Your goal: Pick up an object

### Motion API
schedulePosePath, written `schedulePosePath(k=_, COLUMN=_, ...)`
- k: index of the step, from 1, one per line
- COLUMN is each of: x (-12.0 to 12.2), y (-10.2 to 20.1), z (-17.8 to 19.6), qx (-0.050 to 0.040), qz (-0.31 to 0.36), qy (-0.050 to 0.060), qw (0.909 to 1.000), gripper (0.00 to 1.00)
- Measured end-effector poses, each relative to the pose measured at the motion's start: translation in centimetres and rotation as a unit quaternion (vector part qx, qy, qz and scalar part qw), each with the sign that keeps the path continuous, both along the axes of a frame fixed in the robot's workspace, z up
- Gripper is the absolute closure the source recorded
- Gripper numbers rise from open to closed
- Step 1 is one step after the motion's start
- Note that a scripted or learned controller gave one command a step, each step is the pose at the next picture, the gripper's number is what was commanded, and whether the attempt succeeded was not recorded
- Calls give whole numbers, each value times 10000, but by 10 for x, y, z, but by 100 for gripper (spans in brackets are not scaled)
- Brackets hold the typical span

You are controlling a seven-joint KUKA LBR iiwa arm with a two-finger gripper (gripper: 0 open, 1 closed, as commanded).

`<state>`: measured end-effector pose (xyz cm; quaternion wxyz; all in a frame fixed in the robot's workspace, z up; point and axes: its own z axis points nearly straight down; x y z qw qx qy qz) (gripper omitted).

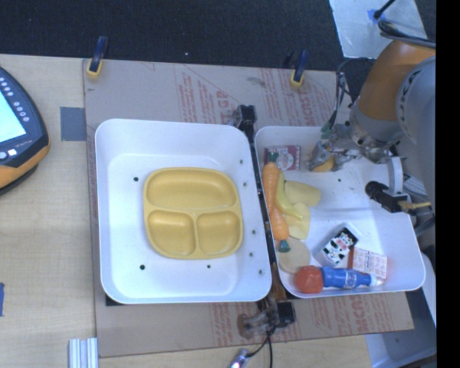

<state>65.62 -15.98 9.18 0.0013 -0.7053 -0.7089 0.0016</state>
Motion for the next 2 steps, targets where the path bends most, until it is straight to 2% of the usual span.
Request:
schedulePosePath(k=1, x=-77, y=0, z=63, qx=-3, qz=-2, qy=0, qw=10000, gripper=100)
schedulePosePath(k=2, x=-59, y=70, z=100, qx=-3, qz=12, qy=-5, qw=10000, gripper=100)
